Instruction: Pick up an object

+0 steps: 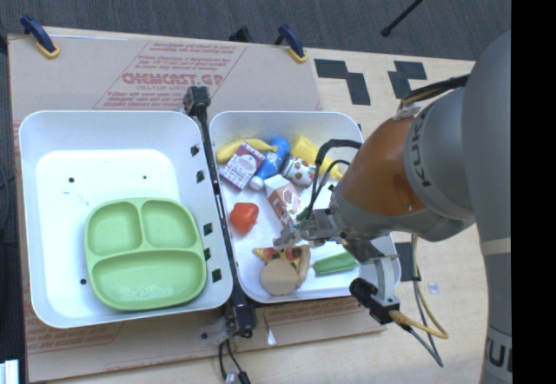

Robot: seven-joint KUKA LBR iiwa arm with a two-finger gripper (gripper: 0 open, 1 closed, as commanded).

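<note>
The arm reaches in from the right, its orange band above the wrist hanging over the right bin [228, 126]. The gripper [294, 245] sits low inside that bin, over its near half, among the toys. Its end is a cluster of dark and metallic parts seen from above, and the wrist hides much of it, so I cannot tell how far the jaws stand apart, nor whether anything lies between them.

Taking the right bin as the landmark: just at the gripper's tip lies a slice of toy pizza [294, 259], touching or overlapping a round tan piece [277, 279] against the bin's near wall. A green toy [334, 264] lies beside them toward the bin's right, partly under the arm. A red toy [244, 216] sits near the bin's left wall, apart from the gripper. A small carton [283, 198] lies in the bin's middle, just beyond the gripper. Along the bin's far wall are a yellow banana [236, 148], a purple-and-white packet [241, 168], a blue toy [278, 148], a spotted ball [298, 170] and a yellow piece [304, 148].

To the left of the right bin, the left bin [52, 135] holds a green divided plate [144, 254].
</note>
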